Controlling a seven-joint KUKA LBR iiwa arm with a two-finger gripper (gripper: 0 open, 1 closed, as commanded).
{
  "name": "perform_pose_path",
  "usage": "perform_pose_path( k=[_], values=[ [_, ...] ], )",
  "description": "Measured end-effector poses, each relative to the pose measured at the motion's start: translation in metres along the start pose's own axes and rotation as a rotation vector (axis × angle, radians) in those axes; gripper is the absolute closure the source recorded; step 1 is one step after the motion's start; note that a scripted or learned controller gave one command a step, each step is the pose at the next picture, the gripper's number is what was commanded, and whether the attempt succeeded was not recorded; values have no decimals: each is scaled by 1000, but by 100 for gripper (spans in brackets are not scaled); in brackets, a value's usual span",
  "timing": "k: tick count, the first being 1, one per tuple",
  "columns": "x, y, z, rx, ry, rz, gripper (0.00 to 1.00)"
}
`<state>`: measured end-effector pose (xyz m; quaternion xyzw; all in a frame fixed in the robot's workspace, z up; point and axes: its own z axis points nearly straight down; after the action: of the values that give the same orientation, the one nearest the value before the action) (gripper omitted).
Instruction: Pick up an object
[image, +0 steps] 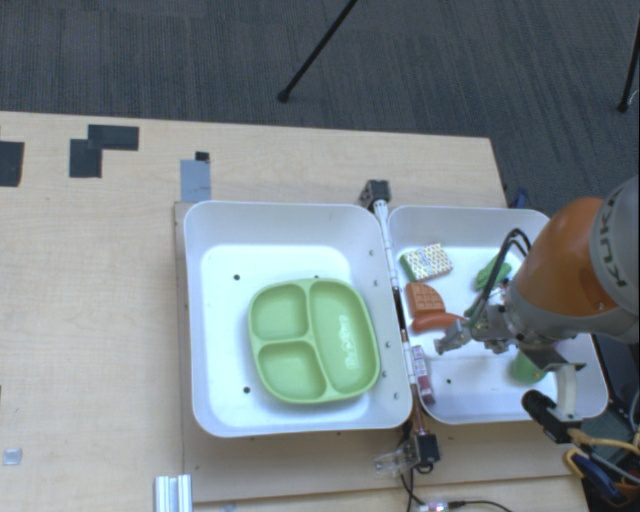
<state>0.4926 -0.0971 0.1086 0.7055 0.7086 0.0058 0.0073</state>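
My gripper (455, 334) hangs low over the middle of the right bin (470, 395), with the grey arm and its orange band coming in from the right. Just left of the gripper tip lies an orange-red object (430, 321), close to it or touching it. A brown waffle-like piece (423, 297) sits directly behind that. Farther back is a green-and-white patterned block (427, 262). A green object (491, 271) lies behind the wrist, and another green object (524, 368) peeks out beneath the arm at the right.
The left bin (215, 300) holds a pale green divided plate (314, 341). A small pink-and-white item (419, 376) rests against the wall between the bins. Bare white floor shows at the front of the right bin.
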Motion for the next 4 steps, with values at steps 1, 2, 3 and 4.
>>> perform_pose_path(
  k=[1, 2, 3, 4],
  values=[
    [1, 2, -10, -4, 0, -1, 100],
    [1, 2, -10, -4, 0, -2, 0],
    [12, -4, 21, 8, -3, 4, 0],
    [14, -1, 10, 2, -1, 2, 100]
  ],
)
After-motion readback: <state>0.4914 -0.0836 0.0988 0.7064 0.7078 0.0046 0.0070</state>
